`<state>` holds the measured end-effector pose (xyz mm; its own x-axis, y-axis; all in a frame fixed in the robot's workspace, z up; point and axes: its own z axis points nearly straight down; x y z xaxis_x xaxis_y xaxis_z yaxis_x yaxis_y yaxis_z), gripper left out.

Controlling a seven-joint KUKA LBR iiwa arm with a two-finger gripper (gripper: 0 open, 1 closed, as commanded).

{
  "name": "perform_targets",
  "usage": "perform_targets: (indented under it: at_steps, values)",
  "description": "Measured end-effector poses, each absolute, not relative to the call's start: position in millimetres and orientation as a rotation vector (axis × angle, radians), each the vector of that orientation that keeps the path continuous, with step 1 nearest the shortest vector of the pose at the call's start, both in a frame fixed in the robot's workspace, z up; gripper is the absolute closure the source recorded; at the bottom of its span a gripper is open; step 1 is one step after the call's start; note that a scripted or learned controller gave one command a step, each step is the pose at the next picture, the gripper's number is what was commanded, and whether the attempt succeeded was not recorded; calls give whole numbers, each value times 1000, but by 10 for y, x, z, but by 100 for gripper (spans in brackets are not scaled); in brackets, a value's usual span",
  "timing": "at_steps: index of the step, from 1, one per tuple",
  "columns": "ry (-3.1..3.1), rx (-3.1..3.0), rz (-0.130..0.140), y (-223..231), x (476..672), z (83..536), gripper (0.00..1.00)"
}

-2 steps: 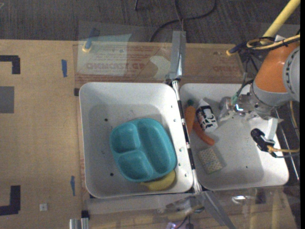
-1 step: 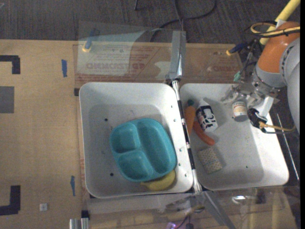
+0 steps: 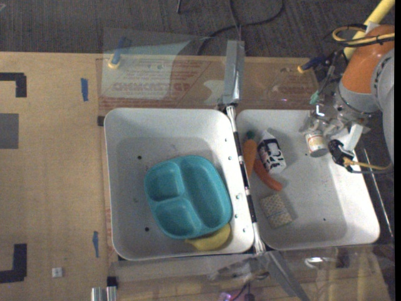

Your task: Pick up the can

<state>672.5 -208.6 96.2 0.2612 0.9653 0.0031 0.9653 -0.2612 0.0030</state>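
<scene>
The counter (image 3: 50, 187) carries two white bins side by side. The arm (image 3: 366, 74) reaches in from the right over the far right corner of the right bin (image 3: 351, 224). Its gripper (image 3: 321, 130) hangs low there. A small pale cylinder, which looks to be the can (image 3: 316, 144), sits right at the gripper's tip, near the bin's far wall. The view is too blurred to tell whether the gripper is clamped on the can or only touching it, or whether the can rests on the bin floor.

Along the right bin's left side lies a carrot (image 3: 255, 163), green end toward the far wall. A white bottle (image 3: 271, 153) with a black label lies against the carrot's right side. Nearer the camera, just beyond the carrot's tip, is a tan mesh pad (image 3: 277, 209). These three lie well apart from the can.

The left bin (image 3: 122, 137) holds a teal plate (image 3: 188, 196) with three compartments. A banana (image 3: 212, 239) pokes out from under the plate's near edge.

A black cable (image 3: 250, 5) loops on the floor beyond the counter.
</scene>
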Motion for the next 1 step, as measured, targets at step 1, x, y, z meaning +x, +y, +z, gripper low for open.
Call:
perform_targets:
  at_steps: [1]
  values:
    - [1926, 2482, -2, -1594, 6680, 1904, 100]
